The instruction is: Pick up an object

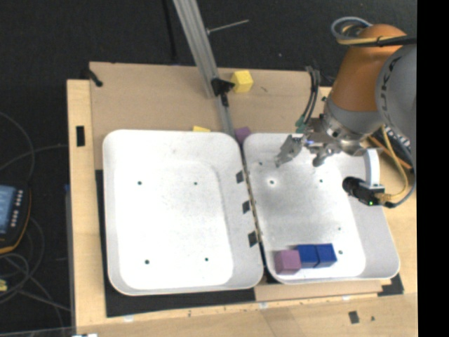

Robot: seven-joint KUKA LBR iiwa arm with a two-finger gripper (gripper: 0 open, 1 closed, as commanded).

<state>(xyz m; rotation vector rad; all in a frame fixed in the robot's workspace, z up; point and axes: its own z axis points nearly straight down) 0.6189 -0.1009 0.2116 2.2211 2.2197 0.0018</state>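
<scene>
We look down on a tan bench (pixel 154 97) standing on a dark, speckled floor (pixel 84 20). Two shallow white bins sit side by side on it, their inner edges touching along a seam with small dark clips. The left bin (pixel 119 188) shows its bare, faintly grey-dusted bottom with a few dark dots. In the right bin (pixel 372 251), a purple block (pixel 287 260) and a blue block (pixel 315 255) lie against the near wall, touching each other, the purple one nearest the corner by the seam.

The arm (pixel 361 76) comes in from the right, its orange band above the wrist. Its gripper (pixel 303 153) hangs over the far part of the right bin, well apart from the blocks, the two fingers spread wide with nothing between them.

A grey metal rail (pixel 200 48) slants across the far side of the bench, with a yellow block (pixel 243 81) just beside it. Cables (pixel 28 258) trail across the floor on the left, next to a handheld screen (pixel 10 216).
</scene>
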